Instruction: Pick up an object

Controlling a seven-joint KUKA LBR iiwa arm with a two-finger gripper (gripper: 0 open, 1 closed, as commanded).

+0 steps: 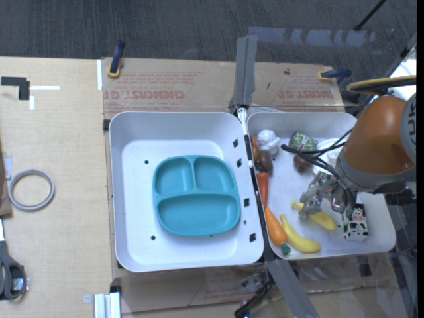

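Note:
My gripper (309, 204) hangs low in the right bin (291, 130), its fingertips down among the toys. A small yellow piece (322, 220) lies right under and beside the fingers. A yellow banana (299, 237) rests nearer the front wall. An orange carrot (272, 223) lies along the left wall, with a second orange piece (263, 185) above it. Further back sit a white-and-brown figure (266, 144), a green packet (303, 141) and a brown lump (303, 163). A black-and-white cow toy (355, 222) stands at the right.
The left bin (129, 177) holds a teal divided plate (197, 195). A grey tape ring (30, 189) lies on the bench to the left. Cardboard (172, 85) lines the back behind both bins. The arm's orange band (381, 138) overhangs the right bin's right side.

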